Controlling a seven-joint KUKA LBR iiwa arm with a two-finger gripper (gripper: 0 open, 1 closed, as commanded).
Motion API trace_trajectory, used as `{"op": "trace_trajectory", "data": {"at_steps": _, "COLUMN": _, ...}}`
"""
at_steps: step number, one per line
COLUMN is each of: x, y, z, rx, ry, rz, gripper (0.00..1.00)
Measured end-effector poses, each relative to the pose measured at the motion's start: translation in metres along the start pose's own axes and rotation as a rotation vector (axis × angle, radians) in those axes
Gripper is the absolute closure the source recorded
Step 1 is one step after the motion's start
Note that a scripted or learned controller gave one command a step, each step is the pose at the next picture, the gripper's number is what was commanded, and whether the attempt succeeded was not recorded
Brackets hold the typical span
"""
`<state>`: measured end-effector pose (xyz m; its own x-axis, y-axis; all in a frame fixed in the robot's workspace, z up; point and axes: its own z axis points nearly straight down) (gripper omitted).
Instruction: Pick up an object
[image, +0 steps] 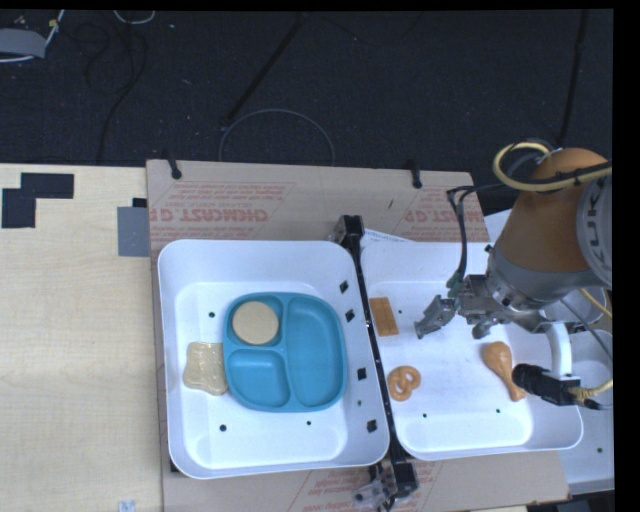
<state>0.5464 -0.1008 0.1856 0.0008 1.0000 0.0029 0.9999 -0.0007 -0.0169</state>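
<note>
In the right bin (470, 440) lie an orange rectangular cracker (382, 316), a small brown pretzel (404, 382) and a tan drumstick-shaped piece (501, 366). My gripper (436, 318) hangs low over the middle of this bin, pointing left. It is just right of the cracker and above the pretzel, touching neither. It looks open, with nothing between its fingers. The drumstick piece lies to the gripper's lower right, under the wrist.
The left bin (190, 440) holds a blue divided plate (300, 360) with a round tan cookie (255, 322) in its upper left compartment. A pale yellow slab (205, 368) lies against the plate's left side. A black divider (362, 330) separates the bins.
</note>
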Motion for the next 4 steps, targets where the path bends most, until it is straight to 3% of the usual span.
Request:
{"op": "trace_trajectory", "data": {"at_steps": 1, "x": 0.000, "y": 0.003, "z": -0.006, "rx": -0.012, "ry": -0.002, "rz": -0.001, "gripper": 0.00}}
{"op": "trace_trajectory", "data": {"at_steps": 3, "x": 0.003, "y": 0.005, "z": 0.100, "rx": -0.014, "ry": -0.003, "rz": 0.000, "gripper": 0.00}}
{"op": "trace_trajectory", "data": {"at_steps": 4, "x": 0.003, "y": 0.004, "z": 0.098, "rx": -0.014, "ry": -0.002, "rz": 0.004, "gripper": 0.00}}
